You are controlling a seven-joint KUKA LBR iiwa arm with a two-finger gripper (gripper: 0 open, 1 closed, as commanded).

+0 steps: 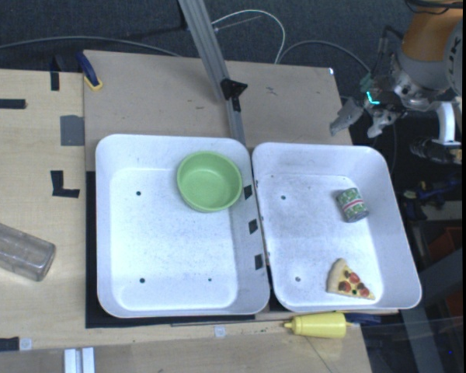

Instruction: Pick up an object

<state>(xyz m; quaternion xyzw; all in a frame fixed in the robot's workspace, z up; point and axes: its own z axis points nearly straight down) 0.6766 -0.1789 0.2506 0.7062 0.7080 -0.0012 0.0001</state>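
Observation:
A green bowl (210, 180) sits at the back of the left bin (124, 231). The right bin (311, 231) holds a small green can with a red band (352, 204) near its right wall, lying tilted, and a pizza-slice toy (349, 280) in the front right corner. My gripper (364, 120) hangs above the bench just beyond the right bin's back right corner, apart from every object, with its two fingers spread open and nothing between them.
A yellow mustard bottle (321, 325) lies on the bench in front of the right bin. A clear plastic cylinder (15, 249) rests on the left of the bench. A slanted metal pole (212, 53) rises behind the bins, and cables run across the back.

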